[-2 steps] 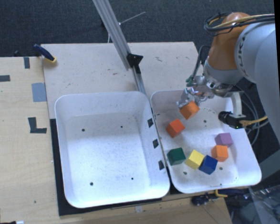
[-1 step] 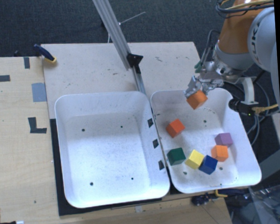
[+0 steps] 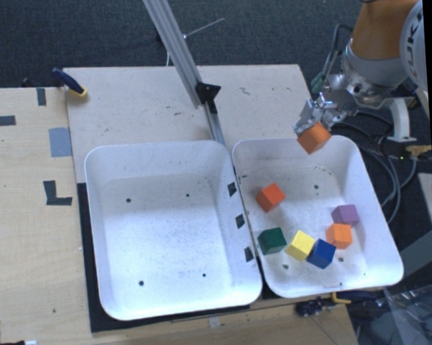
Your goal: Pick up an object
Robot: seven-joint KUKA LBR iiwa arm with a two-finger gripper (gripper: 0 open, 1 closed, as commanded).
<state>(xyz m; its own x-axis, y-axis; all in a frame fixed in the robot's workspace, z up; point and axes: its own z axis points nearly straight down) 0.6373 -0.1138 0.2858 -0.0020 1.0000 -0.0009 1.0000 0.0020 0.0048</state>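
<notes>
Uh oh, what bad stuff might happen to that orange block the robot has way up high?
1. The gripper holds the orange block over the far rim of the right bin; if it slips, it may bounce out onto the bench.
2. The grip looks to be near the block's top, so it might twist loose.
3. If dropped inward, it could knock the orange cube below.

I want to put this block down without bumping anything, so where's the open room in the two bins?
The left bin has a bare floor wall to wall. In the right bin, the strip along the far wall is free. Its near half is crowded: orange cube, green, yellow, blue, purple.
</notes>
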